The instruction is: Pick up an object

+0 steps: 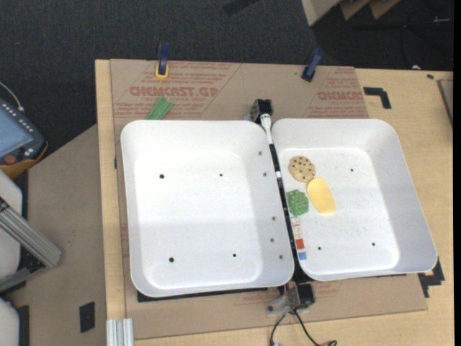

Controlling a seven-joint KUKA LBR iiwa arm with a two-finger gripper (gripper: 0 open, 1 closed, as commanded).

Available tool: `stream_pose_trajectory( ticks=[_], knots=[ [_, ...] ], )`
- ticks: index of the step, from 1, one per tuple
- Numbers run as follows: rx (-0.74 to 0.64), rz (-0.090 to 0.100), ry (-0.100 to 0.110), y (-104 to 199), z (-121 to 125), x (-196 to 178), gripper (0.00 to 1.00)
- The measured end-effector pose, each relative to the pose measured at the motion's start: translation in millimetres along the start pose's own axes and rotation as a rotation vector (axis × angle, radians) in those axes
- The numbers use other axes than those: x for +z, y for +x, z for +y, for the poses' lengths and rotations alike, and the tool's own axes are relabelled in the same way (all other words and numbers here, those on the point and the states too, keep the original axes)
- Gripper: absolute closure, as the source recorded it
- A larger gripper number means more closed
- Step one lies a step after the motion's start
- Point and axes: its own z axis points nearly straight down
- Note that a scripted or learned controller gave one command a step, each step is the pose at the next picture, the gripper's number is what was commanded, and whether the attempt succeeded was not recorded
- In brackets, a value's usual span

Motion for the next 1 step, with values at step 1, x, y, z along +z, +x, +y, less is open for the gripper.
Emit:
stream_pose_trajectory(
  ticks=[1],
  knots=[
    [0.0,0.0,0.0,0.0,0.0,0.0,1.0]
  ],
)
